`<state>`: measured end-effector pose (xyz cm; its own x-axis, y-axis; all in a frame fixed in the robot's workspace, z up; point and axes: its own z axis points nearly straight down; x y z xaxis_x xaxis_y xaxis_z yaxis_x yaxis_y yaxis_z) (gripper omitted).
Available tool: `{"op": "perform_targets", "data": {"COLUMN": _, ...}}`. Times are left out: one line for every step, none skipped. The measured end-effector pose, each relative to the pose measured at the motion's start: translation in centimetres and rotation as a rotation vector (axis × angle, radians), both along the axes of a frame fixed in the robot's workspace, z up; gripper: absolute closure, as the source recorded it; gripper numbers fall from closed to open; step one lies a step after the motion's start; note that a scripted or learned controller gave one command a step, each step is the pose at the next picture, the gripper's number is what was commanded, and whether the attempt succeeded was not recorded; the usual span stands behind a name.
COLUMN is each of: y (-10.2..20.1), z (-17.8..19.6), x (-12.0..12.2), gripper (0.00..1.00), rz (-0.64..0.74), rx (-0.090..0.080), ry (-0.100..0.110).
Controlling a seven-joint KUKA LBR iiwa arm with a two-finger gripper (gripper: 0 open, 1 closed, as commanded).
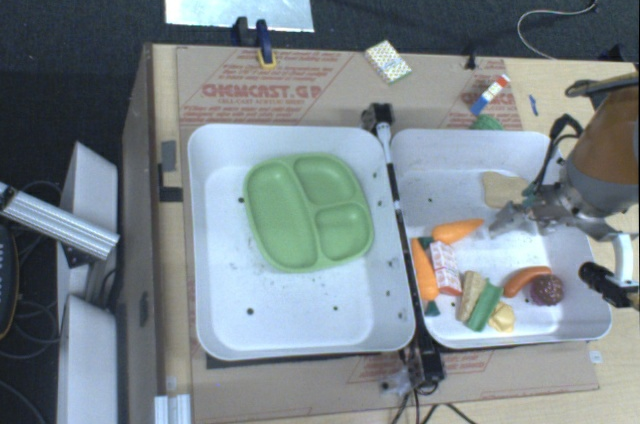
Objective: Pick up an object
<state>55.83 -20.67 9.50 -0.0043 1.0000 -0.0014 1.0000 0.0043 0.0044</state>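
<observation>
Gripper [505, 216], its grip state unclear, hovers mid right bin [440, 147] near the carrot [458, 232]: likely light, stiff, slick; pinch its thick middle.

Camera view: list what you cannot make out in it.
- Gripper: its fingers are small and blurred, so open or shut is unclear, over the right bin.
- Arm: cut off by the right edge.
- Toy food pile: pieces overlap and are too small to identify surely.
- Green divided plate hides the left bin's floor beneath.
</observation>
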Motion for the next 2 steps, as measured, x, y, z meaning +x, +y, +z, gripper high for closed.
{"op": "perform_targets", "data": {"y": -0.02, "z": 1.07, "x": 0.09, "gripper": 1.0, "rz": 0.002, "rx": -0.001, "ry": -0.003}}
{"op": "perform_targets", "data": {"y": -0.01, "z": 1.06, "x": 0.08, "gripper": 0.0, "rz": 0.002, "rx": -0.001, "ry": -0.003}}
